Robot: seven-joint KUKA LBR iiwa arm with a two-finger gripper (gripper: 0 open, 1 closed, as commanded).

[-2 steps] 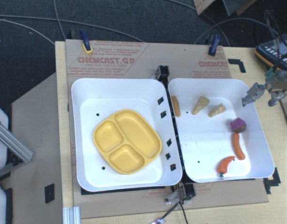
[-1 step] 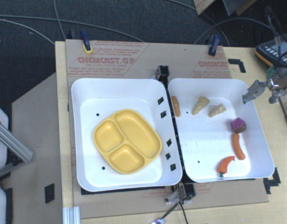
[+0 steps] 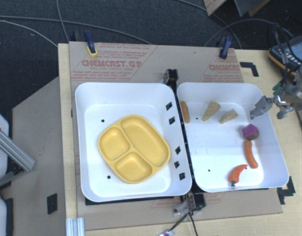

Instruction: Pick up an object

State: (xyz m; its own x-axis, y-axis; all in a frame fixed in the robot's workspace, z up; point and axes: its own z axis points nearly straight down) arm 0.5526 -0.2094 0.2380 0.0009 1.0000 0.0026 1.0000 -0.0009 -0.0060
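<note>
Pincer (image 3: 263,107) poised over right bin's (image 3: 217,183) far right rim, fingers apart, gripping nothing; purple toy (image 3: 250,131) just beside; yellow tray (image 3: 134,148) in left bin (image 3: 87,132).

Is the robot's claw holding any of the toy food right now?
No. The gripper hangs over the right bin's far right rim with nothing between its fingers; the purple piece lies apart.

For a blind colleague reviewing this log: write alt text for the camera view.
The gripper hangs over the right bin's far right rim, above toy foods: a purple piece, a sausage, a red pepper, two tan wedges and a small brown stick. The left bin holds a yellow divided plate.
</note>
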